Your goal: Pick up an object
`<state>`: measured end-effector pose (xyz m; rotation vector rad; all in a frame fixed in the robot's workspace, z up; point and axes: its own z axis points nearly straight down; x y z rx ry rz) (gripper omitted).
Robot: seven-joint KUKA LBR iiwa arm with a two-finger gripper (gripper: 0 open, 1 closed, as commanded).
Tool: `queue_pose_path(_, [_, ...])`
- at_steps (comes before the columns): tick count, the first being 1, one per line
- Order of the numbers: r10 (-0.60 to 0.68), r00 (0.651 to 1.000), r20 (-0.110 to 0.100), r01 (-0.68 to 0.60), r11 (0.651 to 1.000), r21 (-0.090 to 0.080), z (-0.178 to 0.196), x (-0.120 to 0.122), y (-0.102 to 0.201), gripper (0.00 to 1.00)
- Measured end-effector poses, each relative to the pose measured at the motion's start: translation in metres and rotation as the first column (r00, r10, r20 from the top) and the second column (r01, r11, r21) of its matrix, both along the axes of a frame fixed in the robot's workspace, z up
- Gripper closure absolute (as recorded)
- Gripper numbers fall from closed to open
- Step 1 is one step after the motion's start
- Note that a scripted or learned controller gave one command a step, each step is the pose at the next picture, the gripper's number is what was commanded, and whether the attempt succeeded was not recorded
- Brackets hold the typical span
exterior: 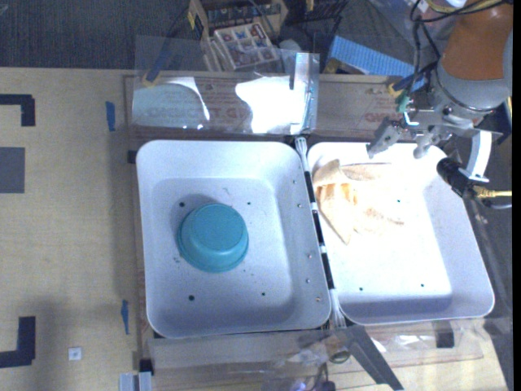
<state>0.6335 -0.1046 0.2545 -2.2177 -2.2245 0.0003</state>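
gripper (404,142) being held apart, empty, at 12 o'clock of right bin (456,300) | limp, light cloth (352,202) probably being best pinched at a raised fold

A teal bowl (213,236) sits in the white left bin (163,177). In the white right bin (456,292) lies a cream and tan cloth (346,202), by the edge nearest the left bin. The desk (65,218) is pale wood with black markings (20,108) and blue tape bits (110,114). The arm (480,47) is grey with an orange band.
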Motion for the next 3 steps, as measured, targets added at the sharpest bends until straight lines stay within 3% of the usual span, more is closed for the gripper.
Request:
queue_pose_path(1, [0.103,0.995,0.001,-0.103,0.995,0.0,-0.131,0.034,0.008,0.0])
queue_pose_path(2, [0.482,0.876,0.0,-0.482,0.876,0.003,-0.161,0.035,-0.005,0.0])
queue_pose_path(3, [0.616,0.788,-0.01,-0.616,0.788,-0.001,-0.162,0.033,-0.002,0.0])
